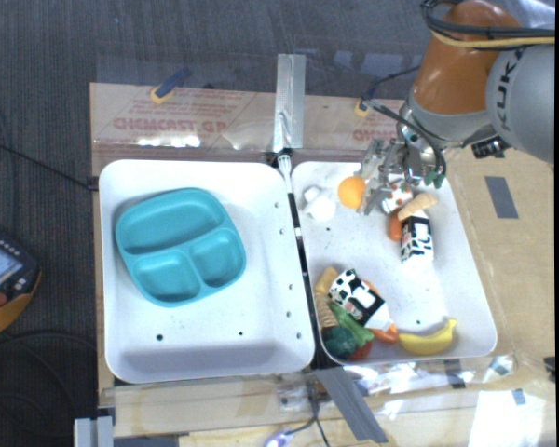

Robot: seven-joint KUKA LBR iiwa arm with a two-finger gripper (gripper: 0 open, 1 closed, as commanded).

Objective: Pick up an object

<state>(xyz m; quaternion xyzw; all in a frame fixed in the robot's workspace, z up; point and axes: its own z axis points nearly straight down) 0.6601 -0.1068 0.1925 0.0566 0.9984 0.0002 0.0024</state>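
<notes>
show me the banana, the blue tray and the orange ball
banana (428, 339), camera view, middle of its curve
blue tray (178, 244), camera view, ridge between its compartments
orange ball (351, 192), camera view, its centre

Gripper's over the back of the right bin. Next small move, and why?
Probably a short descent with a slight shift toward the orange ball. The gripper hangs over the right bin's far end, the ball just to its left and a cow-print bottle just below it. The ball sits apart from other items, so it looks like the cleaner pick.

Bright, even overhead light, soft shadows, slight glare on white bins (205, 352).
</notes>
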